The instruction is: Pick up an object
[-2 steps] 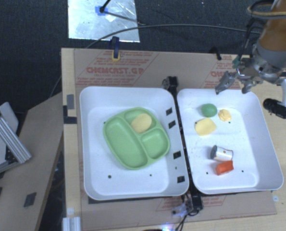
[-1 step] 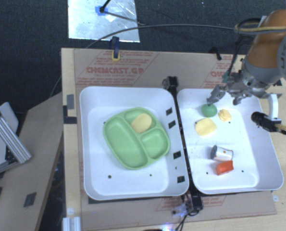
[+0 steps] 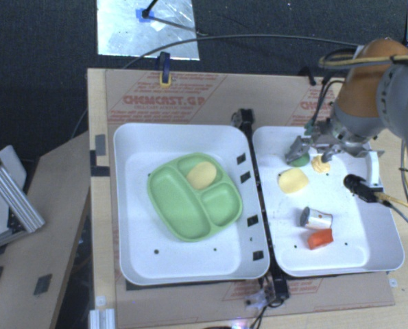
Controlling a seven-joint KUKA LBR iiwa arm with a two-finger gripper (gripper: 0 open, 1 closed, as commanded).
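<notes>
My gripper point(image 3: 310, 153) hangs low over the back of the right bin point(image 3: 382, 249), its fingers spread apart with nothing between them. A small green object point(image 3: 299, 161) lies just under the left finger. Below the right finger sits a small yellow piece point(image 3: 320, 164). A rounded yellow object point(image 3: 293, 181) lies a little nearer the front. Further forward are a grey and white can point(image 3: 316, 218) on its side and an orange-red block point(image 3: 319, 239).
The left bin point(image 3: 132, 252) holds a green divided plate point(image 3: 180, 214) with a yellow rounded item point(image 3: 202, 175) in its back compartment. A black divider strip point(image 3: 255, 197) runs between the bins. The arm point(image 3: 368, 91) comes in from the right.
</notes>
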